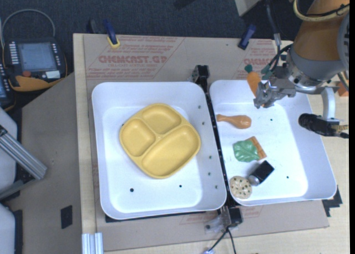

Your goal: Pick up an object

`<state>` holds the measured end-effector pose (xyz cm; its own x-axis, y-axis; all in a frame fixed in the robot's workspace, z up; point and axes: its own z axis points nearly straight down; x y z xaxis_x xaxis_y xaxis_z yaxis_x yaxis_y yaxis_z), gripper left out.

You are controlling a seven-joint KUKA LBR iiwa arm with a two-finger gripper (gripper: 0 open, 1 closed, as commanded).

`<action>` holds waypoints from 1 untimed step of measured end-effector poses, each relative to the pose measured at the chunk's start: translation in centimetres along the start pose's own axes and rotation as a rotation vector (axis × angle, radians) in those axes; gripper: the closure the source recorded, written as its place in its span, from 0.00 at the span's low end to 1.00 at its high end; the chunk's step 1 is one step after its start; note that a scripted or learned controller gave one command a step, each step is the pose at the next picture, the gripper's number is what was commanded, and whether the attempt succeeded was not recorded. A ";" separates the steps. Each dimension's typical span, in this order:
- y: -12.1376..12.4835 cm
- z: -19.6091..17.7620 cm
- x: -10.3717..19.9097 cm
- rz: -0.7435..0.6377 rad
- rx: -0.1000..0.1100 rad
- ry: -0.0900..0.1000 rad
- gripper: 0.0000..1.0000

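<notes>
1. The arm comes in from the right, bent over the far part of the right bin, with its orange band up top and the grey wrist angled down and to the left.
2. The hand hangs low over the bin's far-left area, right beside an orange carrot-looking thing at the bin's far edge. Honestly can't tell how wide it's open from this angle, and I see nothing in it.
3. Stuff lying in the right bin: a tan drumstick-shaped piece just in front of the hand, then a green leafy thing on an orange cracker, a small black block, and a speckled cookie at the near-left corner.
4. The left bin holds a yellow divided plate, sitting roughly in the middle.
5. Both bins sit side by side on the tabletop.
</notes>
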<state>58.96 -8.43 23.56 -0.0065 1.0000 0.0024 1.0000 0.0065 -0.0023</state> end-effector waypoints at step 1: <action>0.2 -0.8 5.7 0.000 -0.004 0.000 1.00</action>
<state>59.13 -2.77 24.33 -0.0069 1.0000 0.0026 1.0000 0.0069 0.0012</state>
